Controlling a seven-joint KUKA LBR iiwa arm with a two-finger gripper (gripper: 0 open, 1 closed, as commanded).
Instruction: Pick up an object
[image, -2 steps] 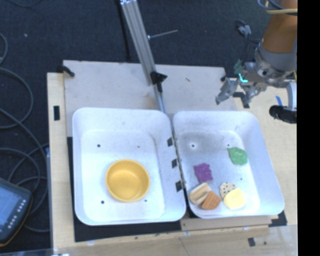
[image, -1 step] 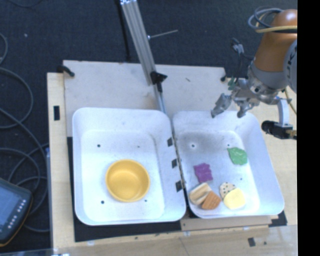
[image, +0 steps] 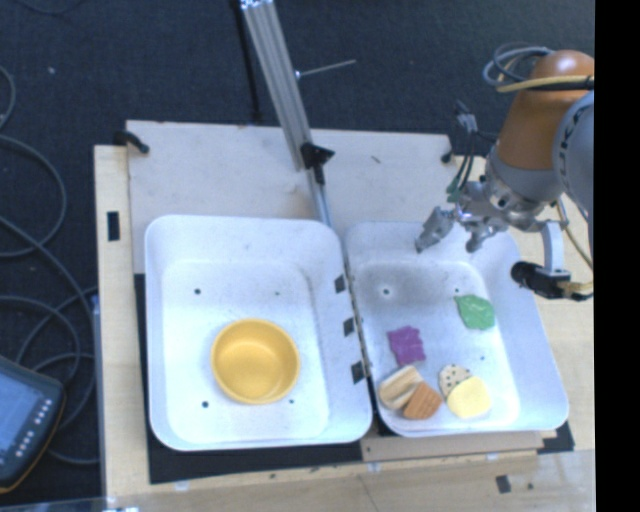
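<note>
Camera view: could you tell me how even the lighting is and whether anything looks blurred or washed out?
In the camera view, light is bright and fairly even; the white bins look slightly washed out, with soft shadows under the yellow bowl. The gripper above the right bin's far rim is a little soft; the small objects stay distinguishable.

A single fixed camera looks down at a slant from above the bench (image: 250, 165), far enough to take in both white bins (image: 170, 300) across the frame's middle, dark floor (image: 120, 60) along the top and left
</note>
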